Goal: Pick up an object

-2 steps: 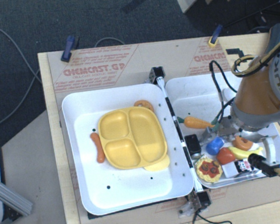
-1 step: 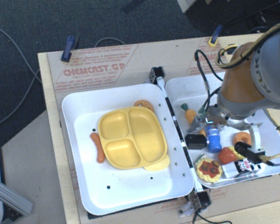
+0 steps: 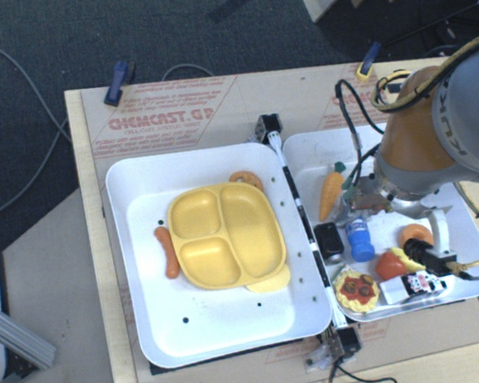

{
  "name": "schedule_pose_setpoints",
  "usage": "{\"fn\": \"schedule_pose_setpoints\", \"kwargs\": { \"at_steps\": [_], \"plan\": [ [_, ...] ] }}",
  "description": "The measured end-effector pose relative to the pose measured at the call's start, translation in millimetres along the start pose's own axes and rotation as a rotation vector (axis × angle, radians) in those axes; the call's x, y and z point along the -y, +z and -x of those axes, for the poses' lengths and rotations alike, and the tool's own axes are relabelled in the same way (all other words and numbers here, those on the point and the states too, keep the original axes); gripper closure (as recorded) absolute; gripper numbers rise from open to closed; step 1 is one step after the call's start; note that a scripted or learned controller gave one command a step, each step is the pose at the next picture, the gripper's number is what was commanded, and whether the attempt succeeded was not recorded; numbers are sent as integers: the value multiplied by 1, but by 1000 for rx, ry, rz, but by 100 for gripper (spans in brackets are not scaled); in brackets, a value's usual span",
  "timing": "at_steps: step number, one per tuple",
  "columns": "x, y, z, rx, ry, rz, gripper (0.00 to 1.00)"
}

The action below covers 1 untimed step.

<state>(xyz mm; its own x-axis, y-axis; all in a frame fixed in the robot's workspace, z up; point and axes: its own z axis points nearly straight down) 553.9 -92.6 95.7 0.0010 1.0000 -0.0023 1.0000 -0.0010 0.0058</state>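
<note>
My gripper [image 3: 354, 205] hangs low over the right bin [image 3: 467, 210], at the end of the grey arm with the orange band. It sits just right of an orange carrot [image 3: 330, 193] and just above a blue bottle [image 3: 360, 240]. The wrist body hides its tip, and I cannot tell whether it touches either one. A small black block [image 3: 328, 239] lies left of the bottle. A toy pizza [image 3: 357, 290] sits at the bin's near edge. A red-and-orange fruit piece [image 3: 393, 263] and an orange piece [image 3: 415, 233] lie to the right.
The left bin [image 3: 152, 327] holds a yellow divided plate [image 3: 226, 234], an orange sausage [image 3: 168, 252] beside its left edge and a brown pretzel-like piece [image 3: 245, 178] at its top. A white printed packet [image 3: 420, 285] lies at the right bin's near corner. Cables run along the arm.
</note>
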Motion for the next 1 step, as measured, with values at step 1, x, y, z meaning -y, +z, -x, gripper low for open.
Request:
{"fn": "schedule_pose_setpoints", "kwargs": {
  "at_steps": [1],
  "plan": [
    [5, -90, -47, -3, -2, -4, 100]
  ]
}}
